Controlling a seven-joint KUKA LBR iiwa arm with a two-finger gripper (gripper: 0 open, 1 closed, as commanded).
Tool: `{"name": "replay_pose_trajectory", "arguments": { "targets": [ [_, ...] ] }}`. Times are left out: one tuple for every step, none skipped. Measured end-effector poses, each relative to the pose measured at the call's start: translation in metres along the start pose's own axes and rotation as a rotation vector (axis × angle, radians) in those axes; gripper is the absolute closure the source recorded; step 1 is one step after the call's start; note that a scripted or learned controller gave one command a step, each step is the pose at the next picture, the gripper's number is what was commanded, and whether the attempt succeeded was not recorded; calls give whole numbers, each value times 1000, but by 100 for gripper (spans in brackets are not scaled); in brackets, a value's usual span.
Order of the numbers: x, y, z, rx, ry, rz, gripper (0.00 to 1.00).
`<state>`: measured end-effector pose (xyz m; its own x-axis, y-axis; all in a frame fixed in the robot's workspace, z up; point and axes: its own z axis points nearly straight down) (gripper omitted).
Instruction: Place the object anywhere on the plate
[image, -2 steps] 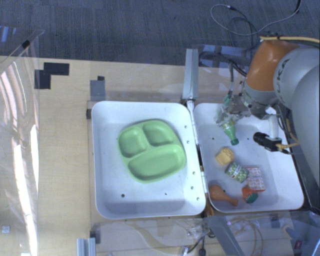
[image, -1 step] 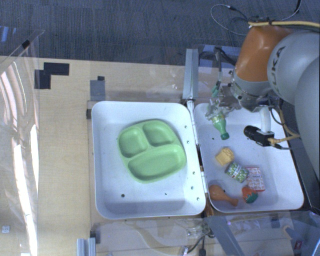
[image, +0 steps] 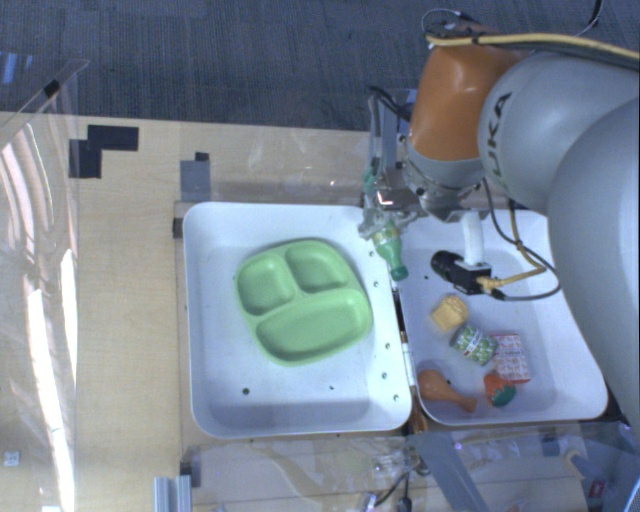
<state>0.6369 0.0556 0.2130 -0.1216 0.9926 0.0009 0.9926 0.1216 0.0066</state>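
One small green plastic bottle (image: 390, 250) is hanging clenched in the claw (image: 383, 222) over the seam between the two white bins, its long axis slanting down and to the right. The green three-compartment plate (image: 303, 300) is sitting in the left bin (image: 215, 390).

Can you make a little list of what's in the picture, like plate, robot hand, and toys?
plate: green plate, three sections, in the left bin
gripper: gripper above the divide between the bins, with a green bottle between its fingers
right bin: right bin has a yellow block, chicken drumstick, and small packets
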Motion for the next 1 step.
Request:
{"name": "replay_pose_trajectory", "arguments": {
  "targets": [
    [0, 0, 0, 0, 0, 1, 0]
  ]
}}
